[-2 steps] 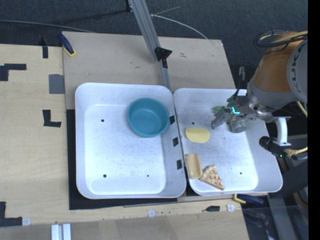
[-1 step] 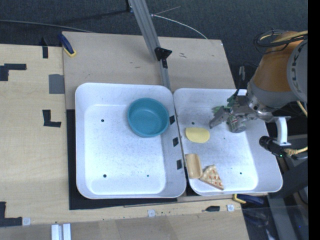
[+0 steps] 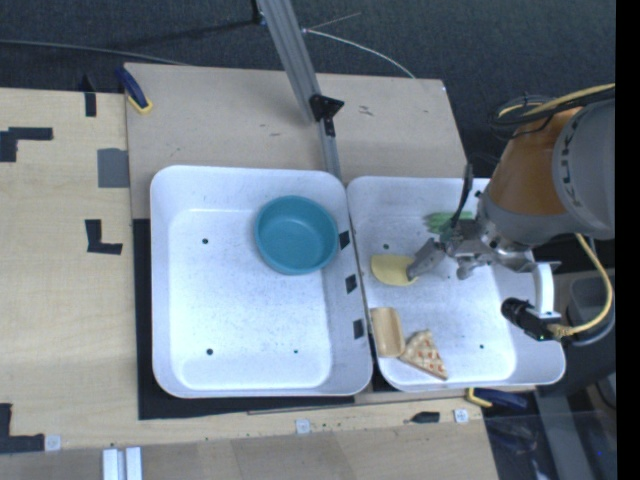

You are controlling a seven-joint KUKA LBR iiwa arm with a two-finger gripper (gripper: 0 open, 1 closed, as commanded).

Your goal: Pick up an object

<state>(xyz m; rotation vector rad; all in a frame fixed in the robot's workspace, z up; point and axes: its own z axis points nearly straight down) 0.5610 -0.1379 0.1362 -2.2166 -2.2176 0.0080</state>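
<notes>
Past the orange-crusted pizza-slice toy (image 3: 424,354) at the right bin's near edge, the pale yellow banana-shaped piece (image 3: 392,270) lies touching the gripper's (image 3: 438,258) spread fingers, on their left.

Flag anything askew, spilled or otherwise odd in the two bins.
Nothing is spilled or broken. The blue bowl sits upright in the left bin. In the right bin, the tan block lies pushed against the dividing wall, with the pizza slice touching it. The claw is at the yellow piece.
</notes>
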